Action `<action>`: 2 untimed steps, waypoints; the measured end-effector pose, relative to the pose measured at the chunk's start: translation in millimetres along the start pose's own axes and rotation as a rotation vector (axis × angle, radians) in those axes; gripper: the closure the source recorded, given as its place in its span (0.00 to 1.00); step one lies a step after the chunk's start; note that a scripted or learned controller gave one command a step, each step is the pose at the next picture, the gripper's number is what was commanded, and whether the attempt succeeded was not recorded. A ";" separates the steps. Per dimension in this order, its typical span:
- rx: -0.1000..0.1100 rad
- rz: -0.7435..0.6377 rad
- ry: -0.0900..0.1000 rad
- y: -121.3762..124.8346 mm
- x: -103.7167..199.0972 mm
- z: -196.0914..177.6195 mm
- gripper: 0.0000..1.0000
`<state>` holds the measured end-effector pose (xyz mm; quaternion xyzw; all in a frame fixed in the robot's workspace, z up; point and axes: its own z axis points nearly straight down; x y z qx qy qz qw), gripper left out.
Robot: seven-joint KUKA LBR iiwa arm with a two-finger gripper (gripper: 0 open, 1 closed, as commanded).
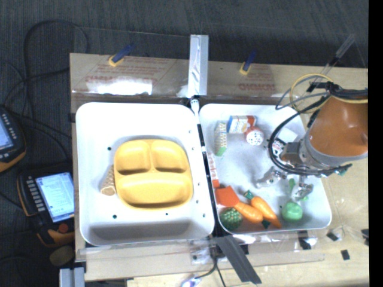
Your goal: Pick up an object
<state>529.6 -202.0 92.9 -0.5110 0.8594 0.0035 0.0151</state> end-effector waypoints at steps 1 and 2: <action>0.021 -0.221 0.020 52.8 -26.5 0.4 0.00; 0.021 -0.330 0.023 62.3 -40.6 0.8 0.00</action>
